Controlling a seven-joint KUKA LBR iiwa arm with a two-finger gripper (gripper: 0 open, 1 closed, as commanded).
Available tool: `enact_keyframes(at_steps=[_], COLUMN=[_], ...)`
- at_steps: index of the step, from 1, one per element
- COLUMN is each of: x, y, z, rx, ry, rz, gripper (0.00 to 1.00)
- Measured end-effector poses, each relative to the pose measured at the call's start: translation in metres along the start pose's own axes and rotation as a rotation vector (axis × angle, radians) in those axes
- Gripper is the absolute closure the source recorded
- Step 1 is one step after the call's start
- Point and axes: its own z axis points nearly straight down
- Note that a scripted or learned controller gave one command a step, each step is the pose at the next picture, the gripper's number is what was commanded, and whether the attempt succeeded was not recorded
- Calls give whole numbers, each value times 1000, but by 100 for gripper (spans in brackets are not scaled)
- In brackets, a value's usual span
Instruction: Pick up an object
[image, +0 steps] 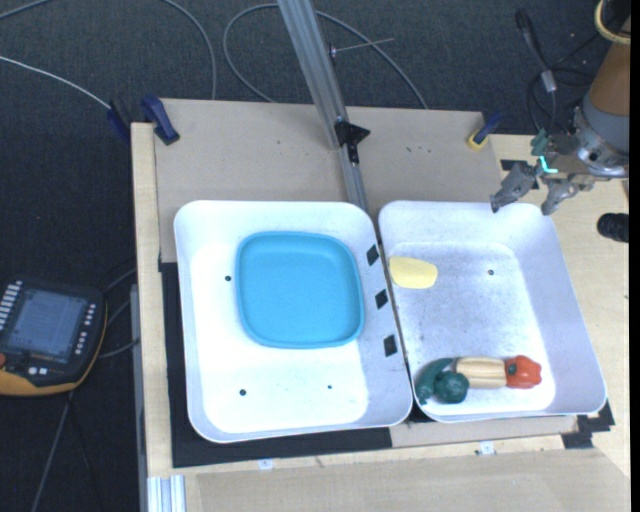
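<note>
In the camera view the gripper (529, 192) hangs over the far right corner of the right bin (560, 290), its two fingers spread apart with nothing between them. The arm (608, 100) comes in from the right, above the bench (260, 150).

Three candidates lie in that bin. A yellow lemon-shaped piece (412, 272) rests near the left wall, toward the far edge, well apart from the others. Along the near edge sit a dark green rounded vegetable (442, 385), a tan roll-like piece (480, 372) touching it, and a red tomato-like piece (523, 372) at the roll's right end. The left bin (200, 330) carries a blue square plate (300, 288).

The step in hand looks like the approach, with no target yet committed. The yellow piece seems the soundest choice: it stands alone, so the fingers can straddle it without nudging a neighbour. Centre above it, align the fingers across its shorter width, keep clear of the bin wall, then descend low before closing. The near-edge cluster is riskier, since the pieces touch and the wall crowds them.
</note>
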Motion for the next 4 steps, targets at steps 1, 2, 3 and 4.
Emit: enact_keyframes(at_steps=[1, 2, 3, 4], x=[0, 1, 0, 0], y=[0, 0, -3, -3], z=[0, 63, 125, 148], rx=[0, 5, 5, 2], ry=[0, 1, 1, 0], rz=[0, 0, 0, 0], gripper=[0, 0, 0, 0])
